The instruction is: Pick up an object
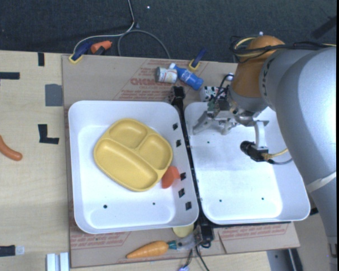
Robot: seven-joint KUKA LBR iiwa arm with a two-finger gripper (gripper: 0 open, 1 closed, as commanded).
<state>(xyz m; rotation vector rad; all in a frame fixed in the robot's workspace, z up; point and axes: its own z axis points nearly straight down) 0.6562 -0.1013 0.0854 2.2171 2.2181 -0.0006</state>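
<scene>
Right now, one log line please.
gripper: over right bin, far end | holding: nothing seen | yellow plate, orange piece: left bin

toy sausage (7,147), carrot (147,249), blue bottle (181,75)

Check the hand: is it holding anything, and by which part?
Cannot tell. The hand sits low over the right bin, with no object visible between its fingers; yellow plate lies in the left bin.

Bright, even light falls from overhead, so the white bins (130,222) almost glare and shadows stay short and soft. The grey arm (305,106) looms large and slightly soft at the right; the rest is moderately sharp.
</scene>
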